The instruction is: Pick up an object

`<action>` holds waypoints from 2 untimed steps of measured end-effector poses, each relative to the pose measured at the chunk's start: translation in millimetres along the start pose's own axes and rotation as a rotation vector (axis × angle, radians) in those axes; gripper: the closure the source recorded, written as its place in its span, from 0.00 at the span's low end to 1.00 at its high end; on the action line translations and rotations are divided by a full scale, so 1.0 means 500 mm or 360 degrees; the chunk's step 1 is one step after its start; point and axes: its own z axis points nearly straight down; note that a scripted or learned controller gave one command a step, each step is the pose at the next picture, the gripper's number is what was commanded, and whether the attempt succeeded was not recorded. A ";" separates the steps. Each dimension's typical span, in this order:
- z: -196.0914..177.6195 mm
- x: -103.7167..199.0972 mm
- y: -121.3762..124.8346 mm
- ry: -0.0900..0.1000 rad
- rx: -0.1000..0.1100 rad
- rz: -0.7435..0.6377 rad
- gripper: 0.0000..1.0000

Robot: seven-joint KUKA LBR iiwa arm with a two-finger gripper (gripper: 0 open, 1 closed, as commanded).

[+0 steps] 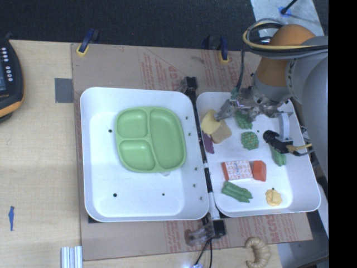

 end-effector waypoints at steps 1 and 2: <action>-0.008 0.021 0.000 -0.0005 -0.0006 0.0002 0.00; -0.007 0.049 -0.001 -0.0005 -0.0001 -0.0001 0.00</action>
